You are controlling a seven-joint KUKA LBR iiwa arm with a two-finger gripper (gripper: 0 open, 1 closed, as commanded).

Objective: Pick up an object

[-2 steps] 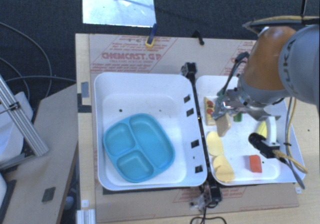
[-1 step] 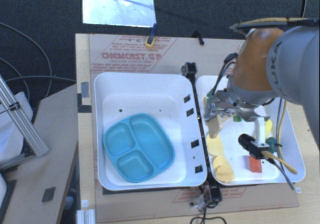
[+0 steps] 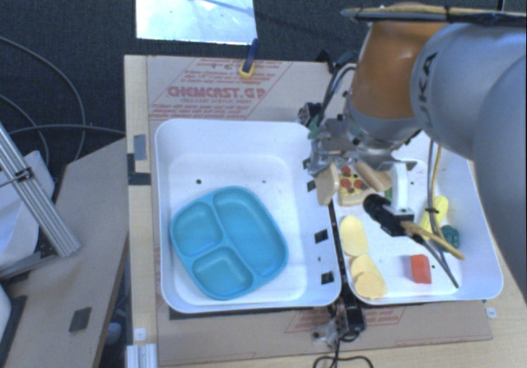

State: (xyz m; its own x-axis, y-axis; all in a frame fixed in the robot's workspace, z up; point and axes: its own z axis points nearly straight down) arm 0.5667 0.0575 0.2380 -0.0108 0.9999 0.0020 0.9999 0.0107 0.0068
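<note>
The grey arm (image 3: 461,86) reaches in from the right, and its orange band sits over the back part of the right bin (image 3: 486,263). The pincer (image 3: 324,162) hangs low at the wall that the two white bins share, toward its back end. The wrist hides its tips, so I cannot tell whether it is wide or narrow, and nothing can be seen held in it.

Just below the pincer, a tan wedge (image 3: 327,186) leans at the shared wall. Beside the wedge, inside the right bin, lies a pale flat piece with red spots (image 3: 354,185). Nearer the front of that bin are two pale yellow discs (image 3: 354,235), one behind the other, along the left wall. An orange-red block (image 3: 420,269) lies to their right, apart from them. A small yellow thing (image 3: 440,210) and a teal thing (image 3: 450,236) lie near the right wall.

The left bin (image 3: 177,140) holds a blue divided plate (image 3: 227,240), lying flat toward the front, well apart from the pincer.

Both bins rest on a brown board with red print (image 3: 216,91) on the counter (image 3: 90,193)
</note>
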